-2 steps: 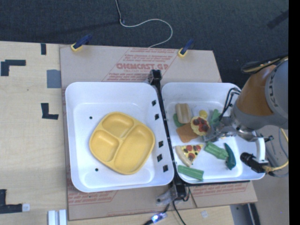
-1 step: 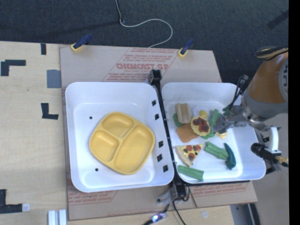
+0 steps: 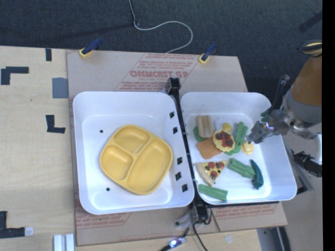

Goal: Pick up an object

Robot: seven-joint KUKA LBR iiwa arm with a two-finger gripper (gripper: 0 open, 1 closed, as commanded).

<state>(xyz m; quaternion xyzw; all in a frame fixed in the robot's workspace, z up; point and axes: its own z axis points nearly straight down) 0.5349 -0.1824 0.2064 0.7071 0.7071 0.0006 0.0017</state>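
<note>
Nearest the camera, a green bean-like piece [image 3: 213, 192] lies along the front edge of the right bin [image 3: 277, 190].

The gripper [image 3: 255, 134] hangs over the right bin's right half, close to its right wall, on a grey arm [image 3: 301, 106] with an orange band. Whether its fingers are spread or pressed together cannot be told; nothing is seen between them.

Just beside the fingertips lies a small yellow piece [image 3: 247, 148]. Left of that stands a green strip [image 3: 239, 133], and touching it a round pizza-like toy [image 3: 224, 141] overlapping an orange-brown slab [image 3: 208, 148]. Another small yellow piece [image 3: 226, 126] sits above. A tan bread-like piece [image 3: 203, 124] lies toward the bin's back left corner. Toward the front lie one pizza wedge [image 3: 211, 170], one green chunk [image 3: 241, 168] and one dark teal piece [image 3: 257, 174].

One yellow divided plate [image 3: 136, 159], with three compartments, lies in the middle of the left bin [image 3: 86, 140]. Both bins rest on a cardboard sheet [image 3: 152, 75] held by two clamps [image 3: 90, 47] at its back edge.
</note>
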